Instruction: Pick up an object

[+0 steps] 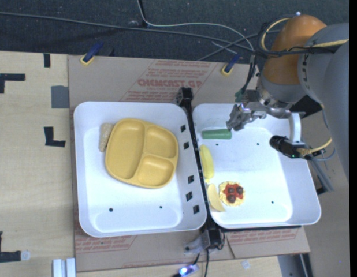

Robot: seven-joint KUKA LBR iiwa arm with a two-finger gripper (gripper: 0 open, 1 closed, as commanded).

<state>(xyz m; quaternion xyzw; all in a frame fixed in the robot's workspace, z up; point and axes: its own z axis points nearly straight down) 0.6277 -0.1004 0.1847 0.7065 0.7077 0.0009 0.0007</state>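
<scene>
In the camera view you have two white bins side by side on the worktop (28, 154). The left bin (92, 212) carries a yellow divided plate (141, 153), with a tan sponge-like piece (104, 136) tucked partly under its left rim. In the right bin (282, 206) a yellow banana-like piece (207, 162) lies along the left wall, and a small round item with red topping (231, 193) sits just beside a pale yellow slice (214, 198). A green cylinder (216, 134) lies flat near the back left corner. The claw (238, 119) hangs just right of and above it, touching nothing you can see. Whether it is released or clenched you cannot tell; its tips blur together.
</scene>
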